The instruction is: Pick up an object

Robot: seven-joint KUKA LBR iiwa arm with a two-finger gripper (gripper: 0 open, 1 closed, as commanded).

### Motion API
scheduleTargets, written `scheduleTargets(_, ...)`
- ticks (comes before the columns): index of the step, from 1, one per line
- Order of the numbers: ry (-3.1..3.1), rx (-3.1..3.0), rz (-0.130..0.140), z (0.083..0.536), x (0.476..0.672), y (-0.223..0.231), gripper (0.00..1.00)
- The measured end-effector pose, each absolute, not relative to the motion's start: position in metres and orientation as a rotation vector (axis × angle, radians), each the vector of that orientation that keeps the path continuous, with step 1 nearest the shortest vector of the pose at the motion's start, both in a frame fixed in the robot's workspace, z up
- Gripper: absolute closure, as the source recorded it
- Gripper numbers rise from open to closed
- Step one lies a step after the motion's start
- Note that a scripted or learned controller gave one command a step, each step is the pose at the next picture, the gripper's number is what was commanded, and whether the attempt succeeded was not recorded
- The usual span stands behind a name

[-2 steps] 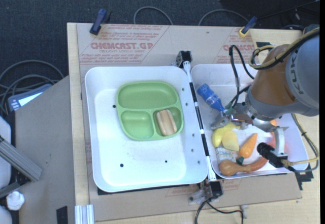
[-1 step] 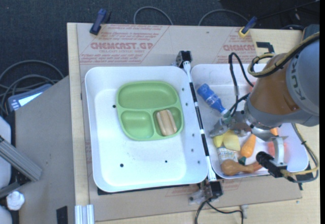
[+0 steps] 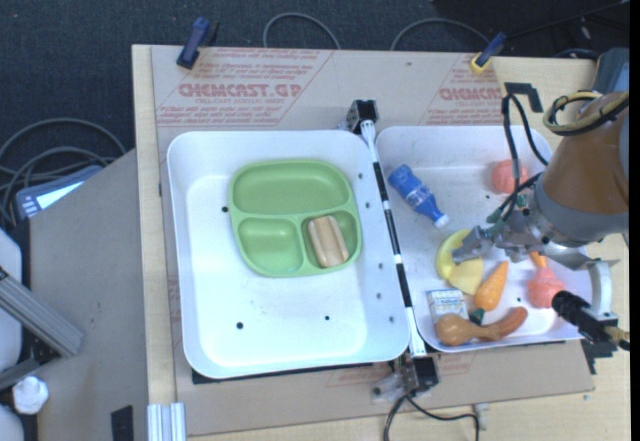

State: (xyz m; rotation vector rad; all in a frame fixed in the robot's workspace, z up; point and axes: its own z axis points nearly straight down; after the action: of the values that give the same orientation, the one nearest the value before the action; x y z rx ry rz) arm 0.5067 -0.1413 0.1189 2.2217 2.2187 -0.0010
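Note:
The right bin (image 3: 445, 151) holds several items: a blue bottle (image 3: 416, 195), a yellow banana-like piece (image 3: 458, 267), an orange carrot (image 3: 490, 287), a brown sausage-shaped piece (image 3: 482, 327), a small white packet (image 3: 447, 302) and two pink pieces (image 3: 504, 176) (image 3: 543, 285). My gripper (image 3: 492, 239) hangs low over the middle of this bin, just above the yellow piece and the carrot's top. The arm's grey body hides part of the bin's right side. I see nothing clearly held.
In the left bin (image 3: 280, 324) lies a green three-part plate (image 3: 290, 181) with a bread roll (image 3: 326, 240) in its lower right compartment. Black cables (image 3: 515, 119) loop by the arm. Clamps sit at the board's far edge.

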Motion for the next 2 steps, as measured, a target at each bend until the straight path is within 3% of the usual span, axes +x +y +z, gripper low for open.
scheduleTargets(1,2.219,2.221,0.000,0.0852,0.4794,-0.1700,0.00)
scheduleTargets(2,2.217,2.221,0.003,0.0952,0.4801,-0.1693,1.00)
